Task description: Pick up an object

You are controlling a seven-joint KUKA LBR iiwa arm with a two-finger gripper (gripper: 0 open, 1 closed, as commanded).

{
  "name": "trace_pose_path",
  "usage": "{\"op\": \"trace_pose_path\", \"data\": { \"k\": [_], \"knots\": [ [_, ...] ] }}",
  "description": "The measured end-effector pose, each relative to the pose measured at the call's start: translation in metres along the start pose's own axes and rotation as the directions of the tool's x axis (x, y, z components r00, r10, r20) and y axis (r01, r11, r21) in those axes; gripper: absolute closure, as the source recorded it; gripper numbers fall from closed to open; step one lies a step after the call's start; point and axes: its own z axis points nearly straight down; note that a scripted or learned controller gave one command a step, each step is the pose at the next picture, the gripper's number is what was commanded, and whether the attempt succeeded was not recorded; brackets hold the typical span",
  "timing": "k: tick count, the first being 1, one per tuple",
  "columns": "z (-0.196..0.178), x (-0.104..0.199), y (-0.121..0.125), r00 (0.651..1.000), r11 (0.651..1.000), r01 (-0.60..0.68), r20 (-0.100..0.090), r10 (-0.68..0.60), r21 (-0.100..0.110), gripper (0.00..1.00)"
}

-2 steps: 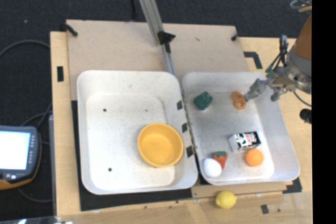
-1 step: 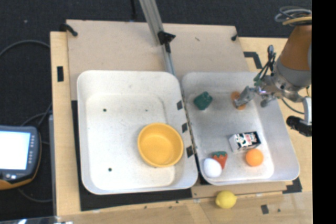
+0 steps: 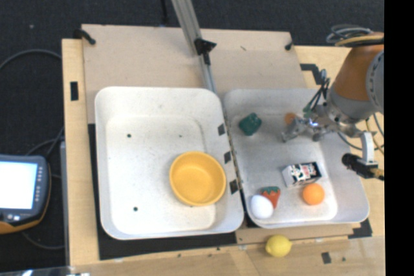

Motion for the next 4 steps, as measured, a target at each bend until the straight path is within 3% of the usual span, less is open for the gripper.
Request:
{"op": "trace_pose_path", "data": {
  "k": [1,3,4],
  "knots": [
    [-0.015,-0.001,0.002,1.0,1.0,0.001,0.002,0.0,-0.008,1.0],
    [-0.105,-0.003,-0.004,1.0,1.0,0.002,-0.003,-0.002,-0.005,1.0],
    [-0.119,0.056,0.004,1.0,1.0,0.008,-0.005,-0.008,-0.006,1.0]
  ]
}}
